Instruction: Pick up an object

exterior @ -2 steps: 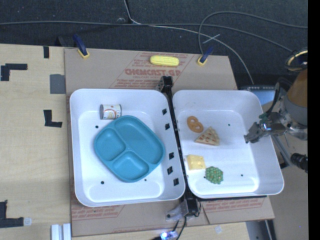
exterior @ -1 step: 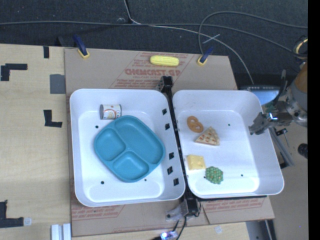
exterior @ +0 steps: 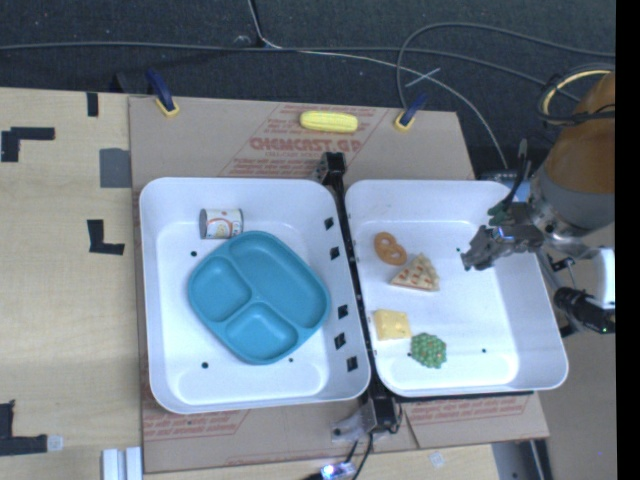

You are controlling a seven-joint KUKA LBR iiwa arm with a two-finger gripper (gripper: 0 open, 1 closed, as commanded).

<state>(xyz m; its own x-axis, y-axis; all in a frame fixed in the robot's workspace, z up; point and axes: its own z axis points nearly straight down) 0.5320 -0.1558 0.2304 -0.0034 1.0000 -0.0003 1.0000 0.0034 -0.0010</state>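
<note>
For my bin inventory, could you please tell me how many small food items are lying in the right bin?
4: a pretzel at upper left, a pizza slice just below it, a yellow block lower left, and a green cluster beside that block. None seems hidden.

A grey arm (exterior: 585, 183) wears an orange band above the wrist, ending at nine o'clock in a dark gripper (exterior: 478, 255)

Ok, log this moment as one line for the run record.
arm: over right bin | gripper: nothing seen held | nearest: sandwich wedge | pick: not yet done
</note>
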